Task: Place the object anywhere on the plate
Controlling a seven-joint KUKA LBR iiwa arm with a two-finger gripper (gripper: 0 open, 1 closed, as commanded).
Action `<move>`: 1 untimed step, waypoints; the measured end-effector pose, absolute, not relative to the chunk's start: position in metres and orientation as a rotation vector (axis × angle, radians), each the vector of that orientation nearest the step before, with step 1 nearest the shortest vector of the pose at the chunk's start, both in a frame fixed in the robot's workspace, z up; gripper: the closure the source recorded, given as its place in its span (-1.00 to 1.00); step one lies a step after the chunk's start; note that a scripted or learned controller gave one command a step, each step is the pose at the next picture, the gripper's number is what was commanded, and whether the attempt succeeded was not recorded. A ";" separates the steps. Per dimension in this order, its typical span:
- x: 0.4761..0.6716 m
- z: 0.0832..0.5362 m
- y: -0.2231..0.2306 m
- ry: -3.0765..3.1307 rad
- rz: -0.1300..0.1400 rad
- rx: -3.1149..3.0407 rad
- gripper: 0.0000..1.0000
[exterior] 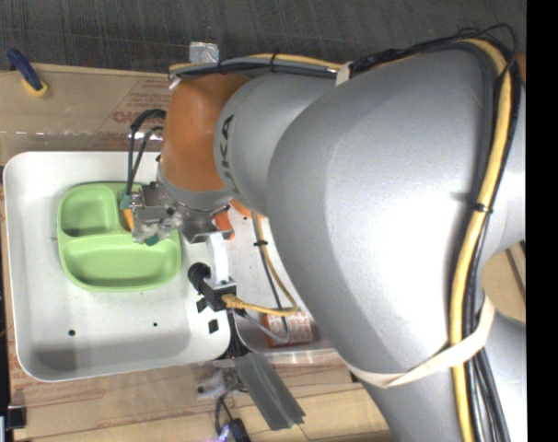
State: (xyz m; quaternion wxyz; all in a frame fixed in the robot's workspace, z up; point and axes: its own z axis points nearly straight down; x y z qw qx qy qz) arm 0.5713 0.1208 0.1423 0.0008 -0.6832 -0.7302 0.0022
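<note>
The arm (371, 210) takes up most of the camera view, a broad grey body reaching in from the right, its orange band (194, 141) sitting above the wrist and directly over the right side of the left bin (26, 274). The right bin (261, 334) is almost wholly covered by the arm; a curved strip of its rim shows below the wrist, near a yellow cable (256, 309). The left bin is white and shallow and carries the plate (113, 265), a green divided tray with a smaller compartment toward the top of the view and a longer one below it. The plate lies in the upper middle of that bin, its long side running roughly left to right. The gripper (150, 221) hangs at the plate's right edge, over or just beside the rim where the two compartments meet; from this slanted angle whether it touches the rim cannot be settled. A small orange patch (128, 217) shows against the gripper's left side and may be the object, but it is too small and too crowded by hardware to identify, and whether anything sits between the fingers cannot be told; nor can their opening. Judged from this layout, the plate lies immediately left of the gripper, so a short travel leftward would bring it over the compartments. The wrist points steeply downward, cables (141, 150) trailing along its left flank.
</note>
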 end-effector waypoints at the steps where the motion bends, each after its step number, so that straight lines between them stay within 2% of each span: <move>1: 0.571 0.142 0.121 -2.294 0.006 -2.145 -1.00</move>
